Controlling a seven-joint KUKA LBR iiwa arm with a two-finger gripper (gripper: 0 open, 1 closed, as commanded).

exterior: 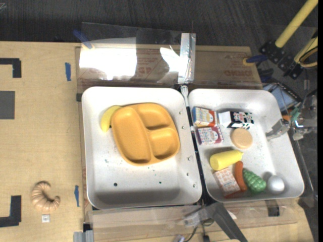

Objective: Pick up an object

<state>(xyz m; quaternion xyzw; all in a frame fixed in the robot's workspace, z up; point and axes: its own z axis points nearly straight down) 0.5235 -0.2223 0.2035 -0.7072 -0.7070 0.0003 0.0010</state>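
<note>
We see two white bins: the left bin (96, 185) speckled with small dark spots, the right bin (265, 102) plain. In the left one sits an orange-yellow divided tray (145, 132) over a brighter yellow piece (106, 117). In the right bin we make out small cartons: one white with blue and red print (204, 116), one pink and white (210, 134), one black and white (241, 117), and one red and white (226, 180). Beside them are a tan disc (242, 138), a yellow lump (225, 159), an orange stick (239, 175), a green knobbly piece (254, 181) and a silver-grey ball (276, 184), perhaps metallic. The bench (40, 135) is pale tan with black marks and blue tape; a beige ridged toy (45, 196) lies there.
</note>
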